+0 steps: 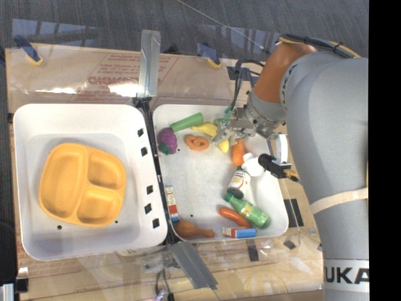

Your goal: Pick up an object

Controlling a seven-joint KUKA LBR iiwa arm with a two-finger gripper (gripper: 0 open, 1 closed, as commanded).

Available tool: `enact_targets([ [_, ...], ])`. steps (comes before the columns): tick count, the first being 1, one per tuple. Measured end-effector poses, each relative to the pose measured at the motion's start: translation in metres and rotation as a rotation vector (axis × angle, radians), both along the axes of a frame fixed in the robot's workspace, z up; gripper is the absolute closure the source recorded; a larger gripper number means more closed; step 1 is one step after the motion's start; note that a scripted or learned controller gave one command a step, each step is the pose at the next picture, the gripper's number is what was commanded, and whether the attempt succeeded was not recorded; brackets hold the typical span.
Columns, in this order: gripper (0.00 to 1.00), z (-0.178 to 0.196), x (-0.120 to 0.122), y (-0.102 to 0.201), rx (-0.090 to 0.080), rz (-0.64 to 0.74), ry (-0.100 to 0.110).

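My gripper is low over the back of the right bin, at the end of the grey arm with the orange band. It hangs right above a yellow toy, with an orange carrot just to its right. A green cucumber-like piece, an orange ring and purple grapes lie to its left. Nothing is visibly held.
Nearer the front of the right bin lie a white bottle, a green bottle, a red pepper, a brown drumstick and a small box. The left bin holds a yellow divided tray.
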State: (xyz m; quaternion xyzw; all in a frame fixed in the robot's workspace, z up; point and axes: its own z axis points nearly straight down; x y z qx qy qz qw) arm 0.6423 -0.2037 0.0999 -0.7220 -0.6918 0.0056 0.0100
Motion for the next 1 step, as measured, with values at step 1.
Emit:
enact_targets([
  [1, 1.0, 0.1274, 0.0099, 0.0407, -0.008, -0.024, -0.033],
])
